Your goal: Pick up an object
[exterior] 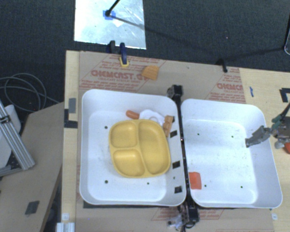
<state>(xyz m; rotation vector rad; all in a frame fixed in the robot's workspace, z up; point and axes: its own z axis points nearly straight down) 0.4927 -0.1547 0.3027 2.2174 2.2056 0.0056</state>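
Observation:
In the left bin (92,134) lies a yellow three-part plate (139,148). Behind it sit a small orange sausage-shaped piece (132,114), a white object (151,116) partly hidden by the plate, and a tan block (168,123) close to the divider. A red-orange block (195,180) lies in the near left corner of the right bin (262,194). My gripper (258,136) is over the right bin's right side, far from the block and with nothing visibly in it.
A tan sponge-like piece (150,71) lies on the cardboard behind the bins. Blue and yellow clamps (123,53) grip the bench's far edge. Black clips (176,92) join the bins along the divider.

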